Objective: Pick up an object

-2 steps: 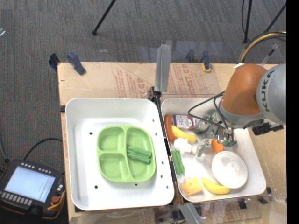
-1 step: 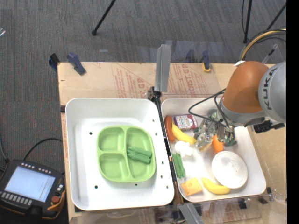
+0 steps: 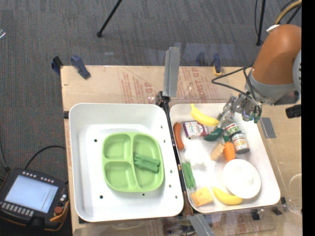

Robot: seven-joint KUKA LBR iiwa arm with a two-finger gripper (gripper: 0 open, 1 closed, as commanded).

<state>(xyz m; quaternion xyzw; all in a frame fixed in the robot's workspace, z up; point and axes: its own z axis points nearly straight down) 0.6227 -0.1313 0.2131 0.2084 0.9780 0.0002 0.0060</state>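
From where I'm standing the gripper (image 3: 231,113) hangs at the right bin's (image 3: 273,178) 1 o'clock corner, can't tell its finger state, just above the small can (image 3: 240,142), so I'd drop straight down and centre on it, avoiding the carrot (image 3: 229,151).

Both bins (image 3: 78,132) are white. The left one holds a light green divided tray (image 3: 118,166) with a darker green piece (image 3: 146,162) on it. In the right bin (image 3: 268,178) lie two yellow bananas (image 3: 203,116), an orange carrot (image 3: 230,151), a red sausage (image 3: 177,134), a green pod (image 3: 189,175), a white plate (image 3: 241,178) and an orange-yellow wedge (image 3: 202,197). The bench (image 3: 123,82) is pale brown with red print.
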